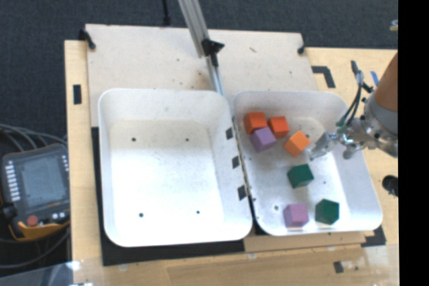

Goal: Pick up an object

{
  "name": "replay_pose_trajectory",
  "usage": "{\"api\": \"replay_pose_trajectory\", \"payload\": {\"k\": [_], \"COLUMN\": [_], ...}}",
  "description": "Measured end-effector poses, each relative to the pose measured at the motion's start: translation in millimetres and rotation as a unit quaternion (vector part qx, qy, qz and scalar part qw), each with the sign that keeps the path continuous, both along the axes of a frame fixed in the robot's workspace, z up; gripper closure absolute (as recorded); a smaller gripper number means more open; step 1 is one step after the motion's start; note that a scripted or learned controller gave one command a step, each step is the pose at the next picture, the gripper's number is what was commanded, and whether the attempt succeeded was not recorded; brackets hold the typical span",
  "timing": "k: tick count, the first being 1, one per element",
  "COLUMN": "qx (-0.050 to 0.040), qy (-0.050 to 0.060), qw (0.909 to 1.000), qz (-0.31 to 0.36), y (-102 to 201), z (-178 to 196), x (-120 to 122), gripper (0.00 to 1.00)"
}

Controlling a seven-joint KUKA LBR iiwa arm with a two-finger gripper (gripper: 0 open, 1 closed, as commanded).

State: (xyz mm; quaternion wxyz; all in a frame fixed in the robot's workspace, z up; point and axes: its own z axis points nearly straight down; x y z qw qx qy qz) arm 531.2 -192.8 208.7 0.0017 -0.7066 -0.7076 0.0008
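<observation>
- Wooden bench [77, 144] carries two shallow white bins side by side; the left bin [107, 164] sits next to the right bin [362, 201], their inner walls touching along the middle.
- Grey arm [387, 104] reaches in from the right edge, over the right bin's far wall, with cables running down toward the wrist.
- Seven blocks lie in the right bin: an orange block [255, 121] and a second orange one [279, 125] just beside it, a purple block [263, 138] touching the first, a tilted orange block [297, 143], a green block [300, 175], and near the front wall a second purple block [295, 214] beside a dark green block [327, 211].
- Gripper [320, 146] hangs low over the bin, its tip just right of the tilted orange block and above the green one.
- Whether its prongs are spread or closed I cannot tell; the metal parts blur together at this scale.
- No block appears lifted; all seem to rest on the bin floor, so the pick looks not yet done.
- Judging by position, the tilted orange block is the likeliest target, sitting just beside the tip; closing on it and lifting remain.
</observation>
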Motion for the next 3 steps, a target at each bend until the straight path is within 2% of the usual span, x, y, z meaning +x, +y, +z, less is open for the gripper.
{"api": "replay_pose_trajectory", "payload": {"k": [1, 2, 3], "qx": [-0.0009, -0.0007, -0.0029], "qy": [-0.003, 0.001, -0.010], "qw": [1.0000, 1.0000, 0.9999], "qz": [0.000, -0.001, 0.001], "y": [-0.2, -3.1, -5.2], "z": [2.6, -53.1, -81.9], "x": [1.0, -9.5, -3.8], "gripper": [0.00, 0.00, 0.00]}}
